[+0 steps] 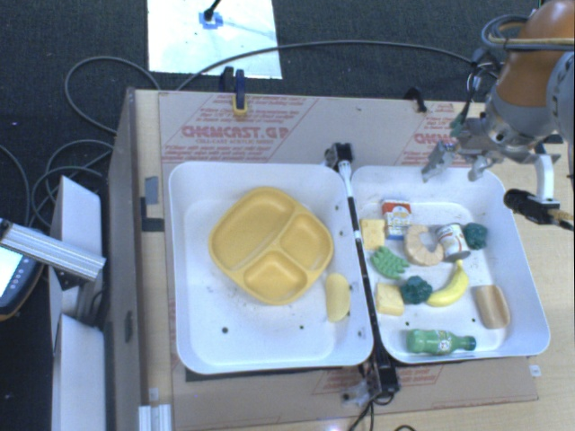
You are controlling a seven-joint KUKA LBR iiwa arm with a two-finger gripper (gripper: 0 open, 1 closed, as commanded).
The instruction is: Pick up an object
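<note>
Gripper hangs above the far edge of the right bin, its 2 fingers spread open with nothing between them. Toy food crowds that bin: a small can, a banana, a green bottle, a pineapple ring and a bread roll. Left bin holds a yellow divided plate with a pale yellow piece just beside it

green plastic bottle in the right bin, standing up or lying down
Lying down. The green plastic bottle rests on its side along the near edge of the right white bin, its white cap pointing right, just below the yellow toy banana.
</note>
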